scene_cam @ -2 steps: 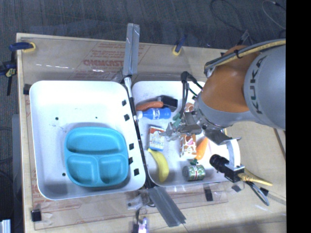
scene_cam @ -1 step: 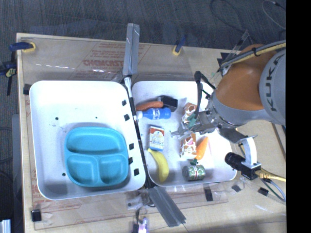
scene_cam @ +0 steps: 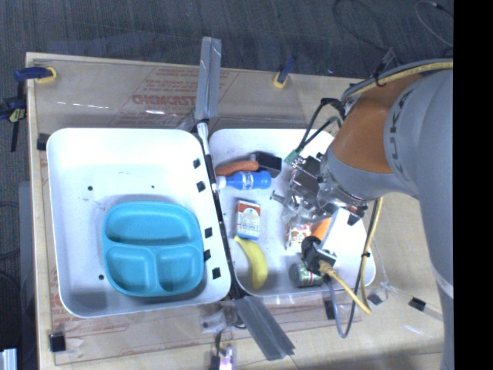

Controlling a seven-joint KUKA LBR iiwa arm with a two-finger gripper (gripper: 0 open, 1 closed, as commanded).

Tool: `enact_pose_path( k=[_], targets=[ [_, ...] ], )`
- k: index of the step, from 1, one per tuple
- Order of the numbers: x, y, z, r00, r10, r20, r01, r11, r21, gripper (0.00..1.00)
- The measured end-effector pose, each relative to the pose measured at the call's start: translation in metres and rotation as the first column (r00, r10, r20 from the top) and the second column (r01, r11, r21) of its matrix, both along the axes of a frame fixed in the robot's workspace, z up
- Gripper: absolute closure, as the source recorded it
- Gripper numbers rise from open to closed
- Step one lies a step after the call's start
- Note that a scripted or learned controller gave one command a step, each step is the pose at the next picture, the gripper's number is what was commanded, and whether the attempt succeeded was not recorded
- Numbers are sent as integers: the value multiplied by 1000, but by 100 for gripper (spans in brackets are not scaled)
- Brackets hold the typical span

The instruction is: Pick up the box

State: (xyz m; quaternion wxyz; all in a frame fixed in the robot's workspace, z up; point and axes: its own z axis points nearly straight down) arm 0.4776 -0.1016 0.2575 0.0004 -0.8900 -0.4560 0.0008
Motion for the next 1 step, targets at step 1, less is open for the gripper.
enact_pose_path(
  k=[1],
  targets=[
    [0,52,-9,988,-153,-4,153,988,1,100]
  ],
)
